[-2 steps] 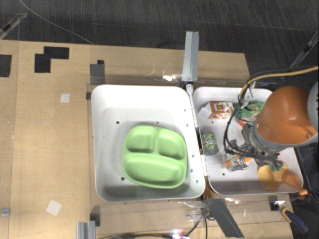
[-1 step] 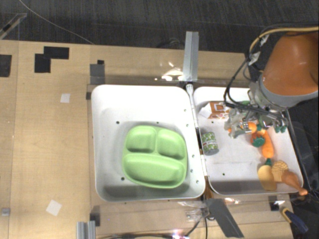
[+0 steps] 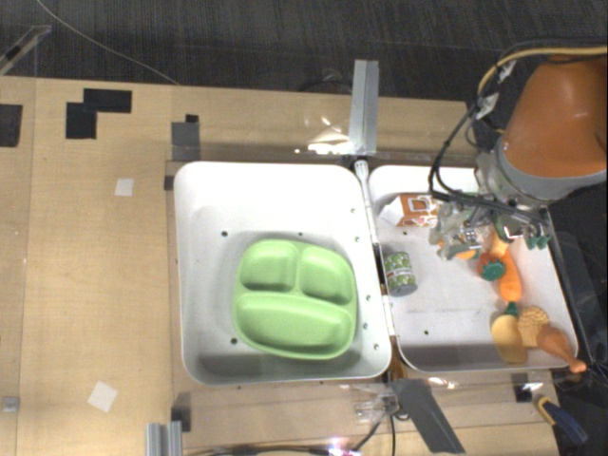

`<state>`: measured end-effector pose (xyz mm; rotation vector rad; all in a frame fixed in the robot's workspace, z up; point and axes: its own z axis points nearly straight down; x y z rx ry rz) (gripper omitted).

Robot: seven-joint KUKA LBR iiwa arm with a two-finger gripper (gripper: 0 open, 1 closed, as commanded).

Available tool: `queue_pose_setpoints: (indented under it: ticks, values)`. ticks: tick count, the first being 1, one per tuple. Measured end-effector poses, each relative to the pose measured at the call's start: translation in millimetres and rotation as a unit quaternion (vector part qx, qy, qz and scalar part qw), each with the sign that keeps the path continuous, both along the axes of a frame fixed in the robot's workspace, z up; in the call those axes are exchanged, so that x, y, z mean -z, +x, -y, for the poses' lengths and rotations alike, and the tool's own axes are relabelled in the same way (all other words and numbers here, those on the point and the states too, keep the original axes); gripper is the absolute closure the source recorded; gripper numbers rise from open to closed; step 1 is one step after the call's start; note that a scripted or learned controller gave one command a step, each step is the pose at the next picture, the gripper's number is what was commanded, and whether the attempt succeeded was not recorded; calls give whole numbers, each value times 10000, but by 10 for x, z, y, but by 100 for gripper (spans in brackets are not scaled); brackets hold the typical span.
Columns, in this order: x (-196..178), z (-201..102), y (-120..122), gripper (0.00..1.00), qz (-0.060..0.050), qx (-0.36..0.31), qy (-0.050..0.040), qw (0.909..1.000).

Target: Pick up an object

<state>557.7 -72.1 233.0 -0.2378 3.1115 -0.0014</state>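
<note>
Camera view: arm (image 3: 556,122) comes in from the right, orange band and grey wrist hanging over the far right part of the right bin (image 3: 446,321). Wrist points down into the bin; black cables loop off its left side. Gripper (image 3: 463,238) sits low at the far middle of that bin, metal and cluttered-looking; can't tell how it stands, and nothing visibly caught in it.

Right bin contents: small card packet (image 3: 414,209), orange and white print, flat, at the far left, just left of the gripper. Small cylindrical can (image 3: 400,273) with green label, lying against the left wall. Toy carrot (image 3: 507,272), orange body with green top, just right of the gripper, close enough that contact is unclear. Near right corner: yellow rounded toy (image 3: 508,336) touching a tan textured cone-shaped toy (image 3: 544,332).

Left bin (image 3: 204,207): shallow white plastic, rounded corners. Holds a light green divided plate (image 3: 294,297), glossy, three compartments, sitting centre to near side.

Bench (image 3: 85,283) is pale wood.
</note>
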Motion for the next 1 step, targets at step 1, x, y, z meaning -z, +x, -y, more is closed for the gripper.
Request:
queue_pose_setpoints:
  ticks: [1]
  values:
    - [-12, 311, 994, 100, -54, -704, -10, 9975]
